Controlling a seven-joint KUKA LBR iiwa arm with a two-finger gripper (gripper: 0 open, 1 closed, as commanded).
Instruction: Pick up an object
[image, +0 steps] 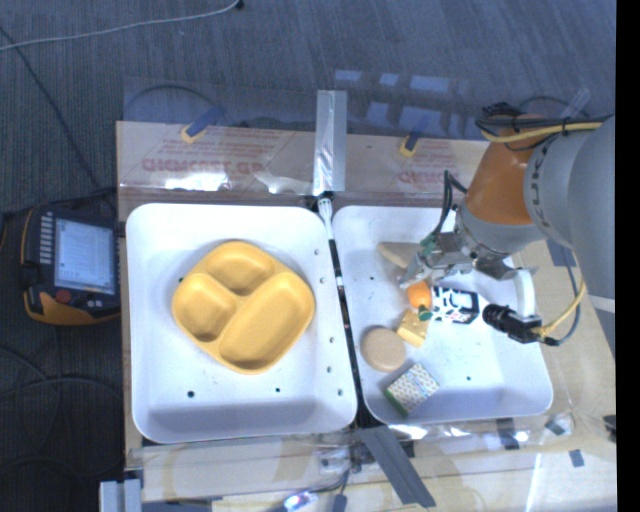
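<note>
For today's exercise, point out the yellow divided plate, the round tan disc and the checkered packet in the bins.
yellow divided plate (243, 304), camera view, on its central ridge.
round tan disc (383, 349), camera view, middle of its top face.
checkered packet (413, 386), camera view, centre of its patterned face.

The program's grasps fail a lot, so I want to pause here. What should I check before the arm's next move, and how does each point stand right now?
1. Gripper is over the right bin, where the small items lie: ok.
2. Something is held between the fingers: cannot tell; the wrist hides them.
3. A target lies close by: ok; the orange ball and yellow block sit just below the gripper.
4. Targets are well separated: not ok; ball, yellow block and the black-and-white item crowd together.
5. Easier picks exist: ok; the tan disc and patterned packet lie apart.
6. Left bin holds the yellow divided plate, away from the arm: ok.
</note>
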